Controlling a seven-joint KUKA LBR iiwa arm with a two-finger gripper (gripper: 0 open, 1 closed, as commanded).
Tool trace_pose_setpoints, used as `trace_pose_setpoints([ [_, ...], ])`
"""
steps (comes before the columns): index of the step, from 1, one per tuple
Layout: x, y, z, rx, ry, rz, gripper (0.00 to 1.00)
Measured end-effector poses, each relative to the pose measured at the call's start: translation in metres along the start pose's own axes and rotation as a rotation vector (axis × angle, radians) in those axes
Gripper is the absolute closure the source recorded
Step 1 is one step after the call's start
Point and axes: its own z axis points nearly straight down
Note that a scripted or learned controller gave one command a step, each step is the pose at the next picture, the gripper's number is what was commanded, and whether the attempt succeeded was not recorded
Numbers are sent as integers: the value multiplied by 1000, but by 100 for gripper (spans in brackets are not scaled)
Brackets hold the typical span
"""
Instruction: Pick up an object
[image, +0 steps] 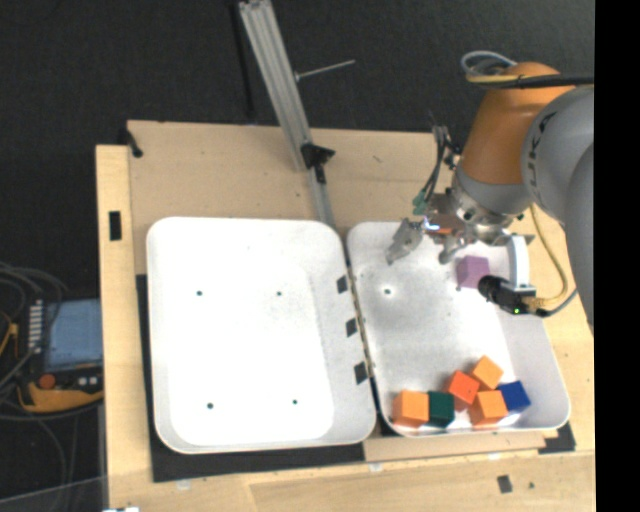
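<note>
My gripper (425, 247) hangs over the far end of the right bin (425, 320), open, its two fingers spread with nothing between them. A purple block (472, 270) lies just right of the gripper, beside the right finger and outside the gap. At the bin's near end lies a cluster of blocks: an orange one (412, 405), a green one (441, 408), a red-orange one (463, 386), two more orange ones (487, 372) (489, 405) and a blue one (514, 396).
The left bin (245, 330) sits alongside, its rim touching the right bin's. A slanted metal pole (285, 90) runs down from the top to the gap between the bins. Cables and a blue box (72, 335) lie off the bench's left edge.
</note>
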Motion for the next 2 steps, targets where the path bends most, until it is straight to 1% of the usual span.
trace_pose_setpoints([
  [1,-7,-2,62,2,0,-1,0],
  [2,-6,0,46,-9,3,3,100],
])
